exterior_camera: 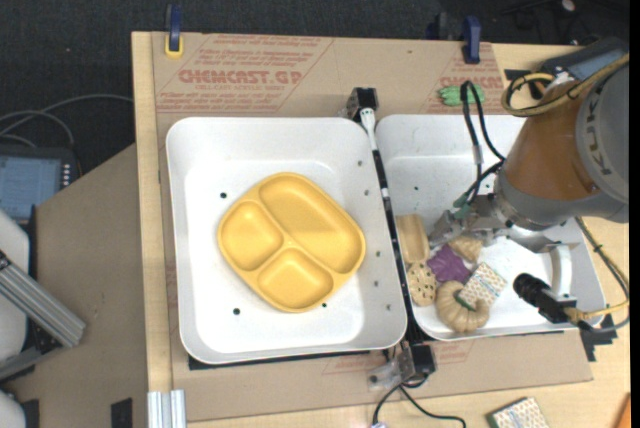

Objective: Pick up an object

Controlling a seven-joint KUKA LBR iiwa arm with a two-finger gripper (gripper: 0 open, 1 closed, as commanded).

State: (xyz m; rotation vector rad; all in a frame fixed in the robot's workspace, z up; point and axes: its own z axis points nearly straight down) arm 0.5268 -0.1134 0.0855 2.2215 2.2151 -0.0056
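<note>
In the right bin [430, 141] the pincer [470, 221] hangs low over the heap, the purple piece [449, 266] lying just below-left of it, though whether it's open I cannot tell.

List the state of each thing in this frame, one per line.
Yellow divided plate: upright, alone in left bin.
Purple item: lying in right bin, below the gripper.
Small gourd: resting at right bin's front.
Gripper: low over the clutter, grasp unclear.
</note>
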